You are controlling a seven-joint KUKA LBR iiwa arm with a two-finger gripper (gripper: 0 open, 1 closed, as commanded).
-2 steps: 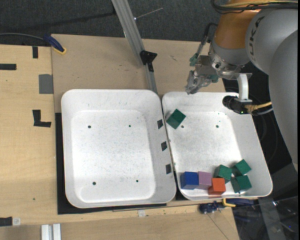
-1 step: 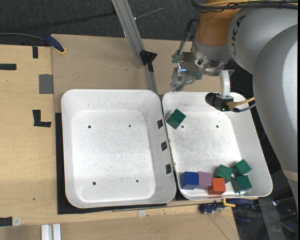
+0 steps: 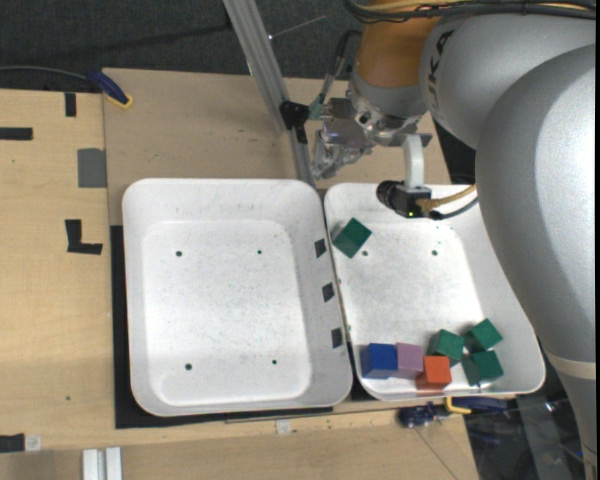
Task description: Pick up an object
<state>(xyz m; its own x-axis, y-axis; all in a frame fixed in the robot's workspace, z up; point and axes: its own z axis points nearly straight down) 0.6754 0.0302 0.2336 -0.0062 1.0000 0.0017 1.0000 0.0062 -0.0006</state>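
My gripper (image 3: 332, 156) hangs over the far left corner of the right bin (image 3: 420, 293), under the orange wrist band. A green cube (image 3: 352, 237) lies tilted in that bin, a little in front of the gripper and apart from it. Along the bin's near edge sit a blue cube (image 3: 380, 359), a lilac cube (image 3: 410, 357) and an orange cube (image 3: 436, 371). Three more green cubes (image 3: 482, 367) cluster at the near right corner. Nothing shows held under the gripper.
The left bin (image 3: 220, 298) lies beside the right one, with a shared ridge between them. A slanted metal pole (image 3: 260, 53) rises just behind the gripper. A black fitting with a cable (image 3: 405, 199) hangs over the right bin's far edge.
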